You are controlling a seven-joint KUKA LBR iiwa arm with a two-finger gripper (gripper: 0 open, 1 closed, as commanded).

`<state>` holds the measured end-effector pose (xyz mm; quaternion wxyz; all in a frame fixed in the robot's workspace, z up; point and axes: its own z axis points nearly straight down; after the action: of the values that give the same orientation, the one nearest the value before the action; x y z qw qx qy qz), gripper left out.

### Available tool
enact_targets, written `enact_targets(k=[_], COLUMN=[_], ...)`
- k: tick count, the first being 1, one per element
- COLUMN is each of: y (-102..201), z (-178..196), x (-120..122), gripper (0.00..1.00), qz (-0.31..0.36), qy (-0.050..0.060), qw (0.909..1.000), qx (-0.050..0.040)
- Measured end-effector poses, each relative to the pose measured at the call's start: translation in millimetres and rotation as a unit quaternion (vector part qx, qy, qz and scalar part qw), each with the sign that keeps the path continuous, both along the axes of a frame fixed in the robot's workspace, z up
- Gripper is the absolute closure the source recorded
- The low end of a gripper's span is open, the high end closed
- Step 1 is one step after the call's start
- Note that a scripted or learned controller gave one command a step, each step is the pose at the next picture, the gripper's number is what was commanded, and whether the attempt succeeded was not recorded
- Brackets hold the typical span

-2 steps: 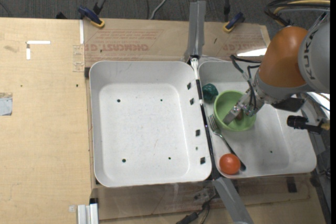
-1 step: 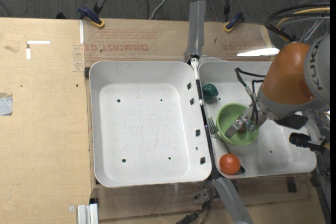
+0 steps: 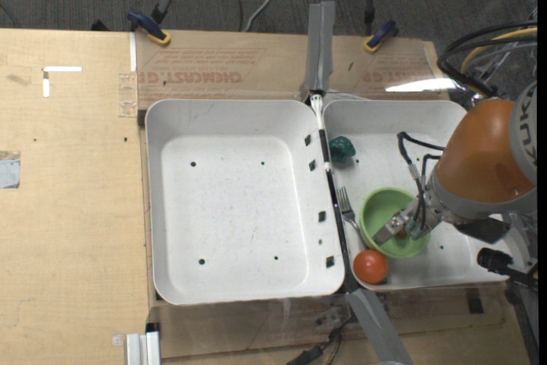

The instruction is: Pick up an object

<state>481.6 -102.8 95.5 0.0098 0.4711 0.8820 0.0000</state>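
In the right bin a green bowl lies near the front left, with a red-orange ball just in front of it and a silver fork along its left side. A small teal object rests farther back by the divider. My gripper reaches down from the orange-banded wrist into the right part of the green bowl, its tips at the bowl's inner wall.
The left bin sits beside the right one, split from it by a grey divider. Cardboard lies behind both bins. Black cables loop at the right, beside the arm.
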Motion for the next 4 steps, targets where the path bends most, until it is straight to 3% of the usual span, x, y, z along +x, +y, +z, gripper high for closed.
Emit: enact_targets(k=[1, 2, 3, 4], y=[-1, -1, 21, 70], z=[-3, 8, 256, 95], x=[105, 106, 19, 90], gripper=[0.0, 1.0, 1.0, 1.0], qz=[-0.016, -0.015, 0.183, 0.081], qy=[0.007, 0.006, 0.008, 0.01], qw=[0.9998, 0.9999, 0.983, 0.9967], qx=[0.0041, 0.0034, 0.0021, 0.0038])
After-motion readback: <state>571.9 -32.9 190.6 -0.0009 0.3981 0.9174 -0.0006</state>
